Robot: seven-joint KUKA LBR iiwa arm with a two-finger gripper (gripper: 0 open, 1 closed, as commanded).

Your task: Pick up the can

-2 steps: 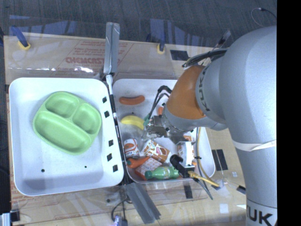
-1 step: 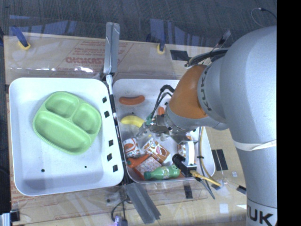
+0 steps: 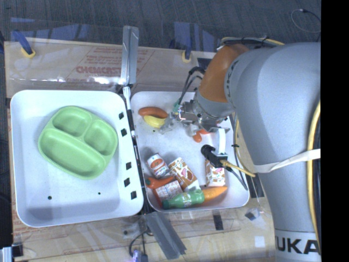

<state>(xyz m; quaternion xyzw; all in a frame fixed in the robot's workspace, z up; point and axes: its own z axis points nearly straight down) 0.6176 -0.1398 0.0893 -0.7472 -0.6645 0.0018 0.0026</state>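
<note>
Can point(image 3: 157, 165) near right bin's point(image 3: 180, 100) left wall, tool point(image 3: 188, 117) well apart

The arm point(image 3: 272, 108) covers the right bin's point(image 3: 163, 100) right rim and far right corner, and runs off the frame at the bottom. The gripper point(image 3: 188, 116) sits low under the orange wrist band; how its jaws stand cannot be told. A small orange-red item point(image 3: 197, 137) beside it is too small to identify. The can point(image 3: 157, 166) shows a label too blurred to read. Print on the cartons point(image 3: 184, 174) is likewise illegible.
</note>
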